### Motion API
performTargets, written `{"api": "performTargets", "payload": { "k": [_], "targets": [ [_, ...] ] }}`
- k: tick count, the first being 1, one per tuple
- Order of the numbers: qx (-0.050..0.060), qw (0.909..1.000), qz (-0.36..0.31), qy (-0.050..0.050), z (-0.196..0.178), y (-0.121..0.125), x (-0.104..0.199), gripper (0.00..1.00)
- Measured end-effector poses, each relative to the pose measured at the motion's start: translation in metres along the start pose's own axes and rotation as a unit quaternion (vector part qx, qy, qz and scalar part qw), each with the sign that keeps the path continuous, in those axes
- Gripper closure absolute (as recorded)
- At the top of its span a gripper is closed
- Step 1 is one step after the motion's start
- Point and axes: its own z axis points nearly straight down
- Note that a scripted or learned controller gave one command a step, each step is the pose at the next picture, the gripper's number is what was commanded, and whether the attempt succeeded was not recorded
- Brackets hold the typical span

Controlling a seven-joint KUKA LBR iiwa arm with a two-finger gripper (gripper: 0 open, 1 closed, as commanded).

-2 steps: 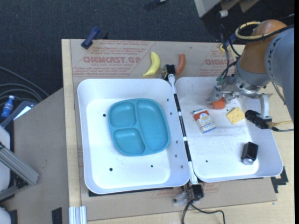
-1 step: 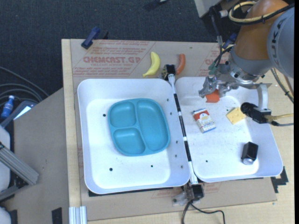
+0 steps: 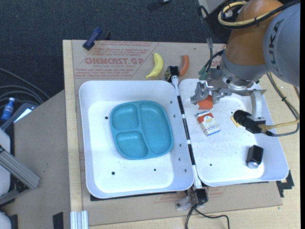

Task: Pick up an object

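My gripper hangs low over the far left part of the right bin. A small orange-red object lies right under it, partly hidden by the gripper. Just in front of that, a small red and white box lies on the bin floor. A black object with a grey end rests near the bin's front right corner.
The left bin holds a blue divided plate. On the bench behind the bins lie a yellow banana and an orange carrot-like piece. A blue item sits at the bench's far left edge.
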Motion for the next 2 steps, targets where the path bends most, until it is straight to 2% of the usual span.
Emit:
{"api": "performTargets", "payload": {
  "k": [1,2],
  "targets": [
    [0.001,1.0,0.001,0.0,0.002,-0.092,0.038,1.0],
    [-0.001,1.0,0.001,-0.001,-0.013,-0.077,0.049,1.0]
  ]
}}
